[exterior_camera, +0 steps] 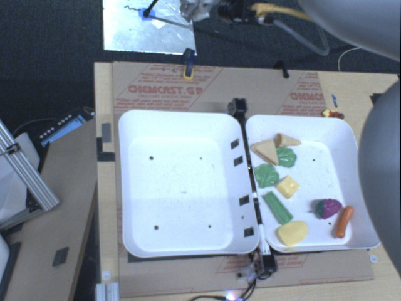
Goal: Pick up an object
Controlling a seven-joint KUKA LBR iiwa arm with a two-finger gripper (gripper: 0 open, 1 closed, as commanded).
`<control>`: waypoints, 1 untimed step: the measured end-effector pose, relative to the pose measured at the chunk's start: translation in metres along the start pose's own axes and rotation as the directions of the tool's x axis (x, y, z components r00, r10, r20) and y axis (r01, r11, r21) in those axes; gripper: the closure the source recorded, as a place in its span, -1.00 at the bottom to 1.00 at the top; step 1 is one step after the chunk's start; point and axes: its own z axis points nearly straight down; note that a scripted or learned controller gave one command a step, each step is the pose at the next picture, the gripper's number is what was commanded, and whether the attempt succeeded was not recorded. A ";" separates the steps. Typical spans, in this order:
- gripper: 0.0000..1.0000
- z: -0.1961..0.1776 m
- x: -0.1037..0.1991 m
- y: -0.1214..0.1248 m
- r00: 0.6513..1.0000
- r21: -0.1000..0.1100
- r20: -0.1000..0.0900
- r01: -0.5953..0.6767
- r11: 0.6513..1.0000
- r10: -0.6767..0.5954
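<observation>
Lying well below jaws (199, 5): toy foods (287, 187).

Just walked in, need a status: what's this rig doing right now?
The arm's gripper sits at the top of the view, above the bench and away from both bins, with nothing visibly in it. All the toy food lies in the right bin: a sandwich wedge, two green leafy pieces, a cheese cube, a green stick, a yellow lump, purple grapes and an orange sausage. No pick has begun yet.
</observation>
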 end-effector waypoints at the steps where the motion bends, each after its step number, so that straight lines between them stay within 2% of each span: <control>1: 1.00 0.036 -0.081 0.000 1.000 0.006 0.004 -0.013 1.000 0.013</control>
